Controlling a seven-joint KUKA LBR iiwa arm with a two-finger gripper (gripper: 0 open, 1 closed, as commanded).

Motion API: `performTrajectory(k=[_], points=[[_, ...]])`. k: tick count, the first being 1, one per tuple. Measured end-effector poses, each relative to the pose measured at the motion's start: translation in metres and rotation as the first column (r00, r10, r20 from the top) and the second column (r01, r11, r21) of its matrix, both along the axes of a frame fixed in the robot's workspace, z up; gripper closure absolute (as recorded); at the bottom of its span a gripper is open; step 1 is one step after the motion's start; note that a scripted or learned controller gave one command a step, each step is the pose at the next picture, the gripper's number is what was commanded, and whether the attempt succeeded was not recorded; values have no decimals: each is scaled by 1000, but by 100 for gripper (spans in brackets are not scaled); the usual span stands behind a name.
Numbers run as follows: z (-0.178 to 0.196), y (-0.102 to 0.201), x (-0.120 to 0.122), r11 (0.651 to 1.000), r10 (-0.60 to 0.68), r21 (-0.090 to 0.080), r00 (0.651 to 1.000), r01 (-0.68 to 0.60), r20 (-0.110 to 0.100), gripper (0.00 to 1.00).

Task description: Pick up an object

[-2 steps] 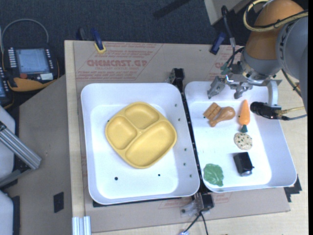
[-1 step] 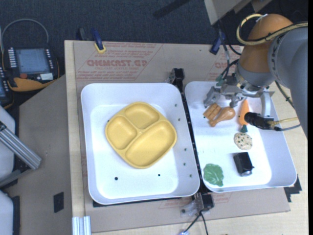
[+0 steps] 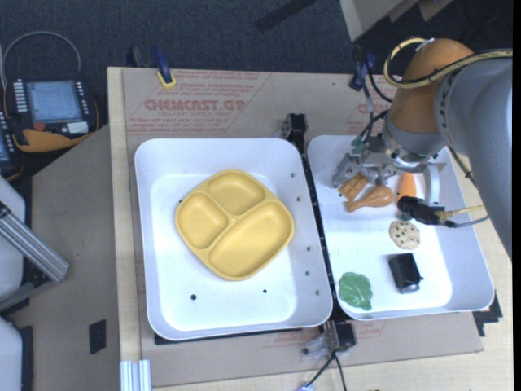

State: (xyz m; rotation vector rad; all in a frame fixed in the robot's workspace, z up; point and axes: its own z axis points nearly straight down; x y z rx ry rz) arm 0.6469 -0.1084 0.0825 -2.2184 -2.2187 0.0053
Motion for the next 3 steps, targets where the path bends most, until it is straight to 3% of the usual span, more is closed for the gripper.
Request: performTrajectory(k=[1, 3], points=[[13, 0, 1, 1000, 0, -1, 1000, 0, 6, 100], [125, 10, -10, 1000, 1, -2, 1000, -1, 12, 100]])
